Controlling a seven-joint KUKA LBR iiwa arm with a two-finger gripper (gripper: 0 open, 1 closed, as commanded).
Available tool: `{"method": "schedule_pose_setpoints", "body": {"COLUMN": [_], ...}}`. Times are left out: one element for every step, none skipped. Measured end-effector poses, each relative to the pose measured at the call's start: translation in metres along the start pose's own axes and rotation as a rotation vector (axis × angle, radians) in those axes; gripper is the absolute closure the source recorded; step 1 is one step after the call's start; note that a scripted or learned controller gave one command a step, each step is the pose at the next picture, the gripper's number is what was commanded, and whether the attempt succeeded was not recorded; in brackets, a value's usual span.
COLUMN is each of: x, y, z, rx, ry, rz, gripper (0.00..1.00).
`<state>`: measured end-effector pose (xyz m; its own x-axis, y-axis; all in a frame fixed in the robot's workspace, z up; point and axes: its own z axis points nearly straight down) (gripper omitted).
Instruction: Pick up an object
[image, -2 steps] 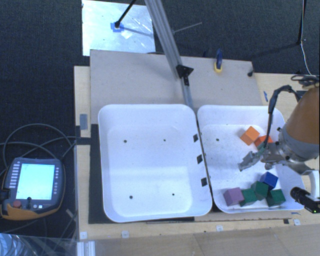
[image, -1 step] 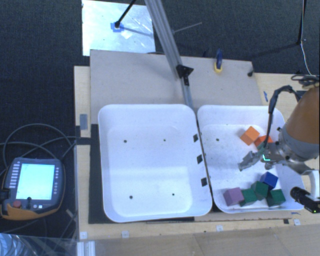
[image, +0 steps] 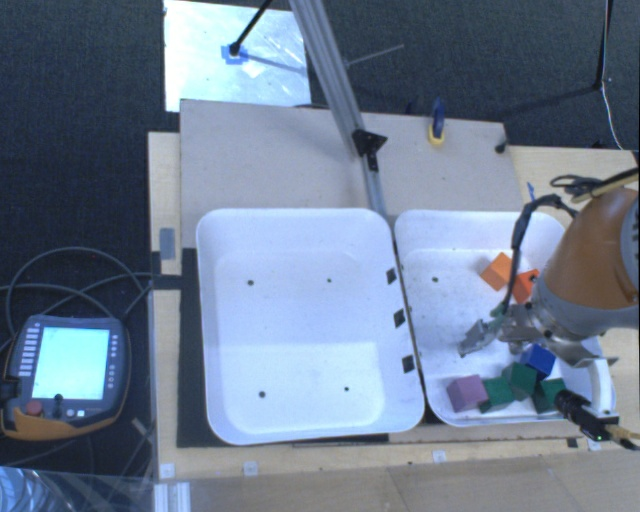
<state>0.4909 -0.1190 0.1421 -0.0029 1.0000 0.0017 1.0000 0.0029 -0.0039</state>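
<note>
The gripper hung over the right bin, near that bin's middle and just left of the arm that carried it. Its grey fingers pointed down and left toward the bin's floor; how far apart they stood could not be told, and nothing showed between them. The objects lay in the same bin. An orange block sat toward the bin's far side, above the gripper, with a second orange piece just right of it against the arm. A purple block rested at the bin's near edge, below the gripper and apart from it. Green blocks crowded just right of the purple one, and a blue block lay above them, partly under the arm.
</note>
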Motion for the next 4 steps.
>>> {"method": "schedule_pose_setpoints", "body": {"x": [0.0,0.0,0.002,0.008], "y": [0.0,0.002,0.005,0.006], "z": [0.052,0.039,-0.025,-0.088], "rx": [0.0,-0.008,-0.013,-0.014], "ry": [0.0,-0.001,-0.003,-0.003], "rz": [0.001,-0.002,-0.003,-0.003], "gripper": [0.0,1.0,1.0,1.0]}}
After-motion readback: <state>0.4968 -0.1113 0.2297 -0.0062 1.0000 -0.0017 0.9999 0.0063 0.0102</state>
